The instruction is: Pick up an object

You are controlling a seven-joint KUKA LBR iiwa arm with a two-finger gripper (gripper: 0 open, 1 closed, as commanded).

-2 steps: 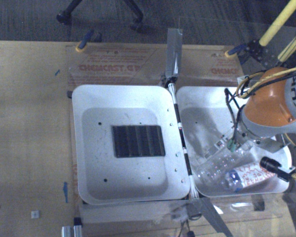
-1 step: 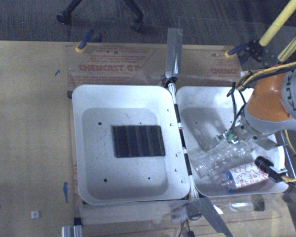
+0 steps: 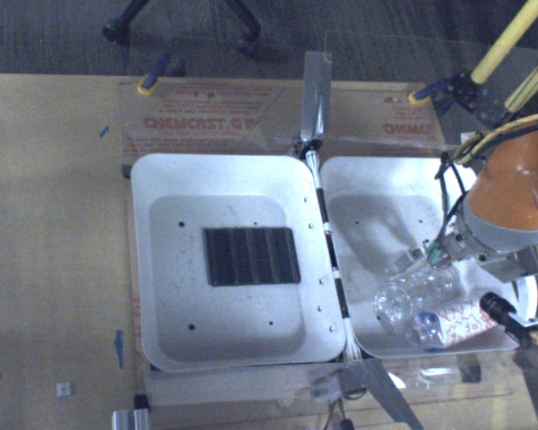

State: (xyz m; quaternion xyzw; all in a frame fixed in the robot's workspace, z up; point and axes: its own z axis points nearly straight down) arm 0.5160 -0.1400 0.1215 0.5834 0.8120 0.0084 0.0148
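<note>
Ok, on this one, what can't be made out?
Camera view:
- claw: largely covered by the arm above it; whether it grips anything is unclear.
- clear bottle: see-through against white, so its outline is blurred.
- red-and-white pack: its print is too small to read.
- right bin: its right side is hidden by the arm.

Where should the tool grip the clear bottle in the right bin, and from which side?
Probably around the middle of the clear bottle, coming straight down from above and closing across its width. It lies on its side, slanting across the right bin, and a red-and-white packet crowds its lower end, so a sideways approach looks blocked. The tool sits near its upper end.
</note>
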